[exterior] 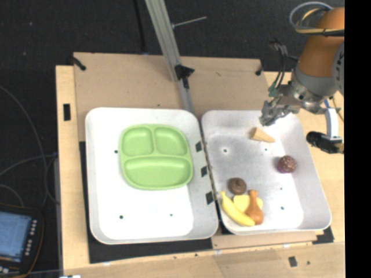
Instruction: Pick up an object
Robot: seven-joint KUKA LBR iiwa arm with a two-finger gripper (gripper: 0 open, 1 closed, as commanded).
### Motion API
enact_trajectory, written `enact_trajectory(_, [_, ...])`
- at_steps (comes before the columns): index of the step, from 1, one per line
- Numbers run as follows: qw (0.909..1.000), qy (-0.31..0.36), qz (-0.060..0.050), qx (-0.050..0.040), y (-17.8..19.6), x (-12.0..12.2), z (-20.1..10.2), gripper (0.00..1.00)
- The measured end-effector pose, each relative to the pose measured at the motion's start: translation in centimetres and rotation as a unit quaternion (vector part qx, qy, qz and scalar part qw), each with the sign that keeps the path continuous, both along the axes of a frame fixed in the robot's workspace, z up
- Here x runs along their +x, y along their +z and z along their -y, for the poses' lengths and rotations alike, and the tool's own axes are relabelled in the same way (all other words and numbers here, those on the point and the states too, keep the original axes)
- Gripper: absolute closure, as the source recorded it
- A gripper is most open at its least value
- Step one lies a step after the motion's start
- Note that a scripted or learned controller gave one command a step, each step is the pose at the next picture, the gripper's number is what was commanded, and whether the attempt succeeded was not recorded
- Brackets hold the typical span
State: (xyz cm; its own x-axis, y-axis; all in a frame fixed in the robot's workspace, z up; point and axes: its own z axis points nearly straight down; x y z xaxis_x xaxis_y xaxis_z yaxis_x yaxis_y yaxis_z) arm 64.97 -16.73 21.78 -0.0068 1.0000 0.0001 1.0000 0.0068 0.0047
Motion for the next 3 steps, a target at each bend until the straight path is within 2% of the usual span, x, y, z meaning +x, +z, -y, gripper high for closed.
enact_trajectory(1, [1.0000, 0.000, -0.001, 0.0001, 1.5, 0.5, -5.0, 1.00])
enact_trajectory(2, [1.0000, 0.000, -0.002, 0.0002, 0.9, 1.4, -9.9, 1.00])
enact_trajectory(3, [1.0000, 0.000, -0.002, 0.0004, 0.7, 1.6, -16.0, 1.00])
